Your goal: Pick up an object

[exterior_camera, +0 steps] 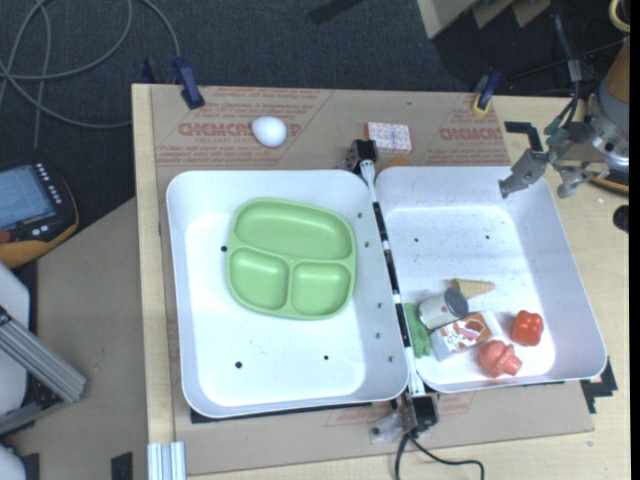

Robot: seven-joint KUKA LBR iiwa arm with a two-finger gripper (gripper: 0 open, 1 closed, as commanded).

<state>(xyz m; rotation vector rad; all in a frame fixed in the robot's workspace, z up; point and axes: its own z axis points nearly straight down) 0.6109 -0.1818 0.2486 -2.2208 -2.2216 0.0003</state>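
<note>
Hovering at the upper right corner of the right bin (500, 218), the gripper (548, 168) is being seen apart from every object; nothing is being held, and its state cannot be told. Objects are being grouped at the bin's lower edge: a can (440, 309), a cone (472, 289), a carton (462, 334), and 2 red pieces (526, 327) (499, 358). The cluster is lying well down-view and slightly leftward from the gripper. The cone's long axis is running roughly left-right. A green tray (292, 258) is sitting in the left bin (200, 298).

A robotics lab: clamped bench (300, 118), loose cables (70, 28), white bins (200, 348).
</note>
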